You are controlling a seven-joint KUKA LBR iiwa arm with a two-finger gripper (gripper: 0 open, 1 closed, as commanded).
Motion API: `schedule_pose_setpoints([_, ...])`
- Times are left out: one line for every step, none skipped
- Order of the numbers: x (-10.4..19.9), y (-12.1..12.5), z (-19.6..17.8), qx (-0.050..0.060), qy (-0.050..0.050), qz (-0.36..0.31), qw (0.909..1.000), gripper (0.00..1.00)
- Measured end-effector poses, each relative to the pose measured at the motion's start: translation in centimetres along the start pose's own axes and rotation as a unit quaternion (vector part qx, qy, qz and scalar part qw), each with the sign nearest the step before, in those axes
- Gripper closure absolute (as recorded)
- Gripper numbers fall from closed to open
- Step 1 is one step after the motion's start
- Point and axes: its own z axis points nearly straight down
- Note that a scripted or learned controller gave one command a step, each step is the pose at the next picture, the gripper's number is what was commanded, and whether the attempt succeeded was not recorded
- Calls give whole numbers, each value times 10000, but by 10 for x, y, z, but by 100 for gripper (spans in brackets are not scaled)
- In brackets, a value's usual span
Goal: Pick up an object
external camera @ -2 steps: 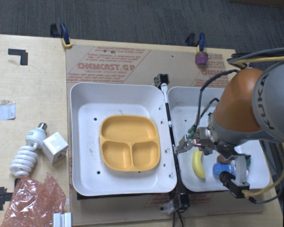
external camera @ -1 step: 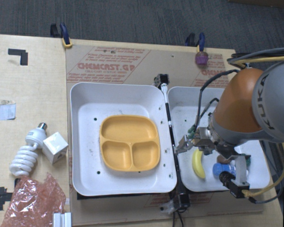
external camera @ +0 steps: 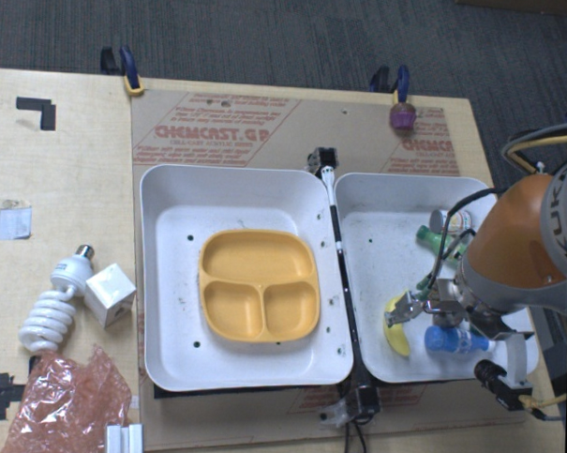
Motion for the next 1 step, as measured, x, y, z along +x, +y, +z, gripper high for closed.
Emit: schedule_pose_setpoints([12,0,29,5,4,-2,10000,0])
